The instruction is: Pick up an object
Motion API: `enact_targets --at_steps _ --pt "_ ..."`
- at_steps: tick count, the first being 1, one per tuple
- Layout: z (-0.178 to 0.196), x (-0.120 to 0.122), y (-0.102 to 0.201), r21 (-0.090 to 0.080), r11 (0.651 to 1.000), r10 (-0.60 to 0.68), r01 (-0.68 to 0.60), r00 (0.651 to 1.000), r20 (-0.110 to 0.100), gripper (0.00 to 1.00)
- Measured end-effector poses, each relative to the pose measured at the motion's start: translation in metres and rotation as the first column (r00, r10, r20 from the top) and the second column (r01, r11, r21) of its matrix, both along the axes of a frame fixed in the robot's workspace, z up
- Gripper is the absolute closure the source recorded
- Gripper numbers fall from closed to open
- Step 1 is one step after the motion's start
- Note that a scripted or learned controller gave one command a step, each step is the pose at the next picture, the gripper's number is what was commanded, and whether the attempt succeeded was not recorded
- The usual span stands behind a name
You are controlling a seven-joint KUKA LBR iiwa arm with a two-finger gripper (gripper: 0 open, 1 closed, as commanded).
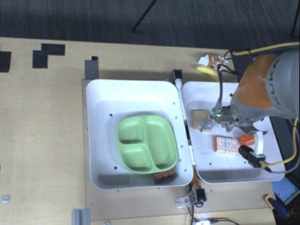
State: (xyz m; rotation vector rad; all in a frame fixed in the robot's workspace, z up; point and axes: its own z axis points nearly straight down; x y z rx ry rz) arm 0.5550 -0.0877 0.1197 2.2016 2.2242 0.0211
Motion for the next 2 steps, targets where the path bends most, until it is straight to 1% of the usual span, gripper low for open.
enact_targets --at_steps 1,2 --pt "-0.031 0.04 0.005 0.0 1.0 -0.005 0.005 1.0 -0.01 0.0" --pt "-0.019 0.043 0.006 0.0 1.0 0.0 0.0 1.0 -0.003 1.0"
